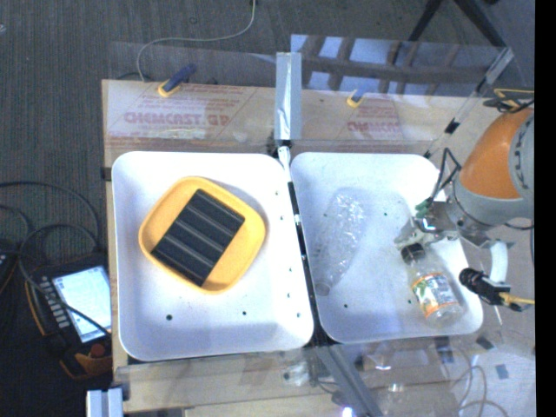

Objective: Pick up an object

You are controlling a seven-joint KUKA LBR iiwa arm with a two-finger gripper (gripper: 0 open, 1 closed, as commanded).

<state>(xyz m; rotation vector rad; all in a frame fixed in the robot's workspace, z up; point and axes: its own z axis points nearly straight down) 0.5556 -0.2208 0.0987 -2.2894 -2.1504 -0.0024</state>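
In the left bin (pixel 130 320) lies a yellow, rounded-square dish (pixel 202 233) with a black ribbed insert. The right bin (pixel 382 168) holds a clear crumpled plastic bottle (pixel 341 231) near its middle. A small clear bottle with an orange and green label (pixel 434 294) lies near that bin's front right corner. My gripper (pixel 415 240) hangs low over the right side of the right bin, just above the labelled bottle and to the right of the clear one. Nothing is seen held in it.
The grey arm with its orange band (pixel 495 168) comes in over the right bin's right rim. A metal divider (pixel 287 102) stands behind the seam between the bins. Cables and a small screen (pixel 74 298) lie on the floor to the left.
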